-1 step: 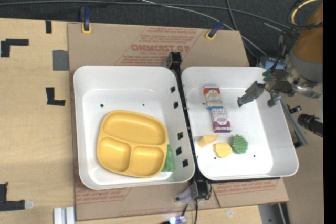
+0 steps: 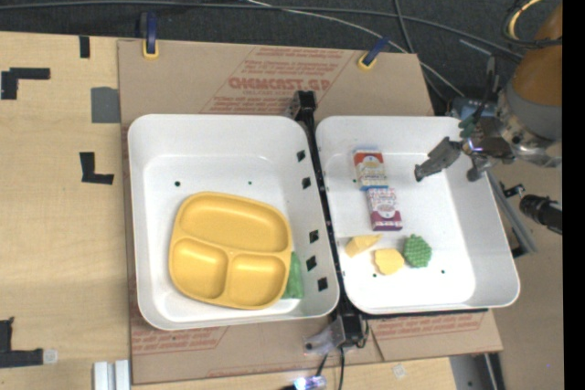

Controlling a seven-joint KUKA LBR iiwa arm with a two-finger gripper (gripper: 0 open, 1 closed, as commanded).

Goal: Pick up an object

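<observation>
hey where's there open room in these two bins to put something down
Left bin: the bare strip behind the yellow tray. Right bin: its right side, under the gripper. Crowded: the cartons and the toys near the divider.

two bins, one tray — five small items

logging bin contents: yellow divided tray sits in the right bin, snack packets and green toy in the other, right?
Not quite: the camera view shows the yellow divided tray in the left bin. The snack packets and green toy lie in the right bin.
</observation>
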